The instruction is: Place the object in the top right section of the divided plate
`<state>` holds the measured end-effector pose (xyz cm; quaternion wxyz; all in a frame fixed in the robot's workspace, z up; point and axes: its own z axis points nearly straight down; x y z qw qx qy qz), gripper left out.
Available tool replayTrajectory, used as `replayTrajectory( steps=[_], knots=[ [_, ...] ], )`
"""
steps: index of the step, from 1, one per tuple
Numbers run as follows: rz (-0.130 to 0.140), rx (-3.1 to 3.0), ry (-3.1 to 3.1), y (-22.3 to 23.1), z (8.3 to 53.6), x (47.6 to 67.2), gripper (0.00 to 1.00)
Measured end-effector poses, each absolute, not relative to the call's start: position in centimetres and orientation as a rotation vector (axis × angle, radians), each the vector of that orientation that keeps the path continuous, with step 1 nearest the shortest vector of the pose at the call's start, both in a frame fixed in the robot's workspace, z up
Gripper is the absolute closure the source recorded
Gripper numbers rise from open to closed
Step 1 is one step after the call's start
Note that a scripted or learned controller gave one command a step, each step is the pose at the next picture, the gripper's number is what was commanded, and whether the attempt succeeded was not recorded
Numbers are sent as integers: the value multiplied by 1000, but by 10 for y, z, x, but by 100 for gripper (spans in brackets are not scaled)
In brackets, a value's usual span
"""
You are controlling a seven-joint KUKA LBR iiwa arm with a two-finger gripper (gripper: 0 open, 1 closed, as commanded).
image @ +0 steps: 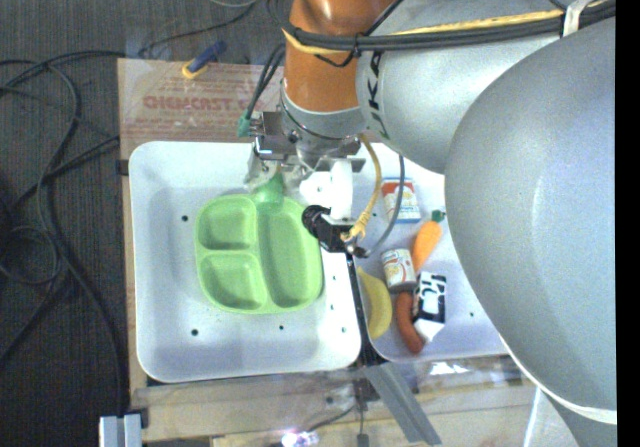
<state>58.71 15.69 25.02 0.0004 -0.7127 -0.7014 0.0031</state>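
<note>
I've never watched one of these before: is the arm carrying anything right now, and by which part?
It cannot be told. The gripper hangs over the top edge of the green divided plate, and the wrist hides its tips.

Green divided plate [258, 255], 2 white bins [160, 235], orange carrot [427, 243], yellow banana [377, 301].

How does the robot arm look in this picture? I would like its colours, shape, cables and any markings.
The arm is thick, rounded and light grey, with a glossy orange band above the wrist. Black letters are printed on the grey shell beside the band, only partly readable. Black cables and a yellowish one run along the top of the arm. The gripper below the wrist is small, metallic grey and boxy.
</note>
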Motion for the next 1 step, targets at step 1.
replayTrajectory(
  steps=[1],
  knots=[
    [12, -2231, -2212, 133, 224, 597, 100]
  ],
)
